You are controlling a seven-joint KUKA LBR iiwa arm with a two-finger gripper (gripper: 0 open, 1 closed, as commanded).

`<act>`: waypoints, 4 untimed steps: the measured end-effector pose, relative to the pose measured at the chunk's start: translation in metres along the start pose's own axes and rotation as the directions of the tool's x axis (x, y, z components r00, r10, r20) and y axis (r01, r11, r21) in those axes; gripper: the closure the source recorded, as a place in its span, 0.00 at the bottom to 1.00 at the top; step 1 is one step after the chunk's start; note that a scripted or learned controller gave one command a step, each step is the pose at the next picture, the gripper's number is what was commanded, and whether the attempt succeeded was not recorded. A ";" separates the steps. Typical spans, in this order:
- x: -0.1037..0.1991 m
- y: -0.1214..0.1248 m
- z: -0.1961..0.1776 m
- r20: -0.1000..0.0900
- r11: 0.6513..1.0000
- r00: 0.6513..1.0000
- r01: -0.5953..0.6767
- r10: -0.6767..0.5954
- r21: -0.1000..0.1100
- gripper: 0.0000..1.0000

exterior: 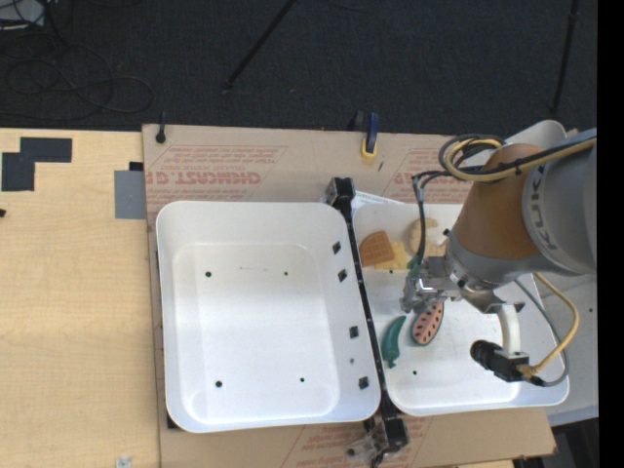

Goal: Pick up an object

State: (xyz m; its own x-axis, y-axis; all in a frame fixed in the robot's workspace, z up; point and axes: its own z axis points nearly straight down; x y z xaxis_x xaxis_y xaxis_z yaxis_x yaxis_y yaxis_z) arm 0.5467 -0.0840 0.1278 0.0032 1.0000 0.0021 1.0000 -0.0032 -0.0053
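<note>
My gripper (425, 296) reaches down into the right bin (468, 393) from the right, near the bin's middle. A pink-orange oval object with dark dots (426, 324) lies right at the gripper's tip, touching or just under it; whether it is gripped is unclear. To its left, a green curved object (393, 341) rests near the divider. A tan-yellow chunk (381, 252) sits at the bin's back left, and a pale round piece (423, 232) beside it is partly hidden by the arm.
The left bin (175, 261) lies beside the right one, with a black divider rail (353, 300) between them. A blue and yellow clamp (370, 135) stands on the cardboard's far edge. The arm's bulk covers the right bin's back right.
</note>
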 end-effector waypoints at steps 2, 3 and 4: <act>-0.023 -0.072 0.034 0.000 1.000 1.000 0.002 -0.002 0.003 1.00; -0.042 -0.071 0.040 -0.002 1.000 1.000 0.005 -0.005 -0.002 1.00; -0.073 -0.071 0.023 0.002 1.000 1.000 0.003 -0.003 -0.003 1.00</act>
State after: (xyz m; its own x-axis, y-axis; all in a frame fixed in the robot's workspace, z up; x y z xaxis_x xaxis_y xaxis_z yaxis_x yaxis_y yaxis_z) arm 0.4753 -0.1564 0.1055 0.0004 1.0000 -0.0002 1.0000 -0.0004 -0.0020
